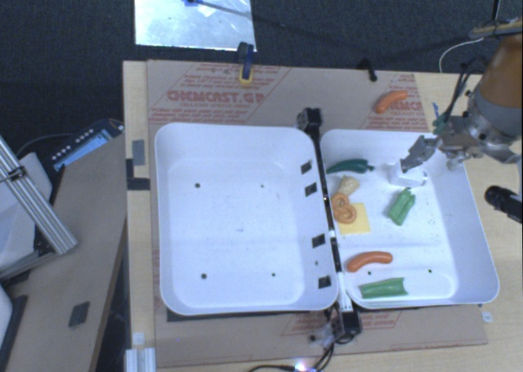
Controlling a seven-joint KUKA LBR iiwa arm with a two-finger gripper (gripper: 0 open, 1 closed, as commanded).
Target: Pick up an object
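Gripper point(417, 158) hovers at upper right over the right bin point(478, 231), finger spread unclear. Left to right below it (all lying loose): pepper point(350, 167), cheese point(353, 219), sausage point(369, 260), green block point(400, 206).

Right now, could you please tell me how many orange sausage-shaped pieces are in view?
2. One orange sausage lies in the right bin, toward its near edge; the other orange sausage lies on the board beyond that bin. None seems hidden.
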